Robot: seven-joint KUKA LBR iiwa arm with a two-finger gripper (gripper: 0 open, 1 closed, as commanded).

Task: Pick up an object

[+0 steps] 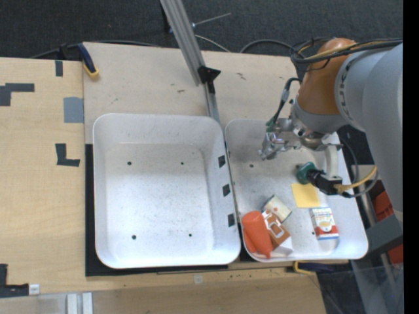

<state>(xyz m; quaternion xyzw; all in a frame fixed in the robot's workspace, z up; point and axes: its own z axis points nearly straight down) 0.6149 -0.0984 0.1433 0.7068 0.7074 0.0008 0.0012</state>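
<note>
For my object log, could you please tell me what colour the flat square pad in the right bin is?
The flat square pad is yellow, seen in the camera view.

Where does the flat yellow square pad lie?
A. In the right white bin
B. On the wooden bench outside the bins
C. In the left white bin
A: the flat yellow square pad rests on the floor of the right white bin, near the small red-and-white carton.

The grey arm (366, 90) reaches in from the right, wrist angled downward.
</note>
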